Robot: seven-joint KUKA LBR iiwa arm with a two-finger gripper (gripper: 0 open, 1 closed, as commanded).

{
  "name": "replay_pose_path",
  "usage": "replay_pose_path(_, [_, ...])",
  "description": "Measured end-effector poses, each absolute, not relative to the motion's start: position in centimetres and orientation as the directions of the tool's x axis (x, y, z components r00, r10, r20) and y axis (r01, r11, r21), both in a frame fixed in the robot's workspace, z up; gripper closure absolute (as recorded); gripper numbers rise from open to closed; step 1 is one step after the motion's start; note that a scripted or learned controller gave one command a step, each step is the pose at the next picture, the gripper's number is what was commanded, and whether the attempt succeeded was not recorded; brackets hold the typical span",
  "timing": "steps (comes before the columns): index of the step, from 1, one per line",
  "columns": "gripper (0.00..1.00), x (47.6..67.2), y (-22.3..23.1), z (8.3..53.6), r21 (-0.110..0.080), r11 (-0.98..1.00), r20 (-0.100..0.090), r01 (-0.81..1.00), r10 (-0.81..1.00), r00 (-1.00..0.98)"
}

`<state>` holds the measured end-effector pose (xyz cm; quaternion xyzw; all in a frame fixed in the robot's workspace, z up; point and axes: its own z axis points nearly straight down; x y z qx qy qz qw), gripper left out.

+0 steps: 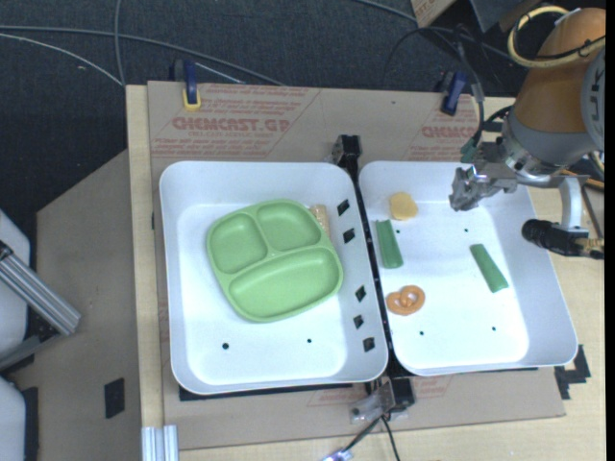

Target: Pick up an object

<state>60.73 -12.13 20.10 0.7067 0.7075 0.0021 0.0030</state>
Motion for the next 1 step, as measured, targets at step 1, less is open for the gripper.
replay_pose_path(1, [1.0, 60.88, -12.13, 25.59, 0.008, 0.001, -0.001, 1.0, 1.0, -0.001])
